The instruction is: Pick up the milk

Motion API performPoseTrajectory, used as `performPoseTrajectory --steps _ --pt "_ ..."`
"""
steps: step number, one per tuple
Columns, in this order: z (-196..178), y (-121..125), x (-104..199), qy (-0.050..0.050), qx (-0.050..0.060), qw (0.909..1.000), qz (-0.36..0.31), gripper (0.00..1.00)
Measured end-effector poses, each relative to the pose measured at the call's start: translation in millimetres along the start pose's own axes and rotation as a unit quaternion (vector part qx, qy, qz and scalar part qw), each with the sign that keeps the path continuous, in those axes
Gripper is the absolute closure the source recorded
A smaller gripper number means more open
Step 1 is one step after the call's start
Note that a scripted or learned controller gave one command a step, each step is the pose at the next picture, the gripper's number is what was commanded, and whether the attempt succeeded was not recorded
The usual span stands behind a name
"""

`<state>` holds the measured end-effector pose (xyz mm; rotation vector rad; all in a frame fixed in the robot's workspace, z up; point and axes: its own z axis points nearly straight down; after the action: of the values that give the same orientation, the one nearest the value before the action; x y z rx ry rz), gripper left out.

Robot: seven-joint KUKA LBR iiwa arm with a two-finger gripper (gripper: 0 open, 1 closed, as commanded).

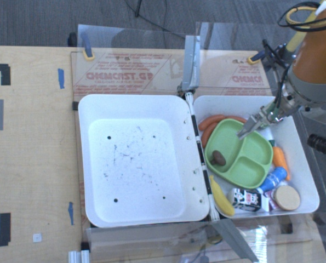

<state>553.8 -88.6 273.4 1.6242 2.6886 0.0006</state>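
Camera view: the arm [310, 59] reaches from the right, its gripper [249, 128] spread open over one green plate [245, 160], one milk carton [247, 199] nearby.

A small black-and-white milk carton [246, 199] lies on its side near the front edge of the right-hand white bin [308, 171].
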Motion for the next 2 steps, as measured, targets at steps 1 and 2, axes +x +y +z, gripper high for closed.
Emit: performPoseTrajectory --steps 1,2 --pt "99.7 -50.4 11.3 0.000 0.000 1.0000 -0.002 0.00" --pt "-45.1 -11.8 -12.0 -0.002 -0.001 0.9975 -0.071 0.00"
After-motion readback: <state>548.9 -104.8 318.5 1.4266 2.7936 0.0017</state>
